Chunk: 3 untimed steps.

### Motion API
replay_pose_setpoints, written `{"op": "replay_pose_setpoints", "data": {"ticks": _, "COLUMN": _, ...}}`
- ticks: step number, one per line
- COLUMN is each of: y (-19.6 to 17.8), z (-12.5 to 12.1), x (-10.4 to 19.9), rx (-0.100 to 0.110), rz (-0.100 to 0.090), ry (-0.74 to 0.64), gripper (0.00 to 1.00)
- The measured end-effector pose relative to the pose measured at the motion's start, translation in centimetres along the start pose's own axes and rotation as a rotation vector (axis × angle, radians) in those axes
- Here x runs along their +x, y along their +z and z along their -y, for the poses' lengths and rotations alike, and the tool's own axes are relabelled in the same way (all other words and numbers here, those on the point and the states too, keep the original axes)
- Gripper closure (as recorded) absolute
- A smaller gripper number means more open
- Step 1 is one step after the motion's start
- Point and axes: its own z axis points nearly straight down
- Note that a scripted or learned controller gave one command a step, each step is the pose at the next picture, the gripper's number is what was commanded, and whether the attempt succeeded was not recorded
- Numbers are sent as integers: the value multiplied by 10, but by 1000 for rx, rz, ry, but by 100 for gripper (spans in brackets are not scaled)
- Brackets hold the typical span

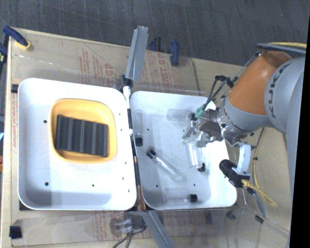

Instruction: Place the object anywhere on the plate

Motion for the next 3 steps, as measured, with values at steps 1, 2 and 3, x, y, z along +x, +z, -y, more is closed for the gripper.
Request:
{"op": "replay_pose_setpoints", "data": {"ticks": 1, "y": 6, "z": 1, "x": 62, "rx": 1, "rz": -3, "ry": -198, "gripper": 100}}
{"op": "replay_pose_setpoints", "data": {"ticks": 2, "y": 27, "z": -21, "x": 141, "rx": -1, "rz": -2, "ry": -293, "gripper": 100}}
{"op": "replay_pose_setpoints", "data": {"ticks": 3, "y": 27, "z": -21, "x": 141, "rx": -2, "rz": -2, "ry": -292, "gripper": 0}}
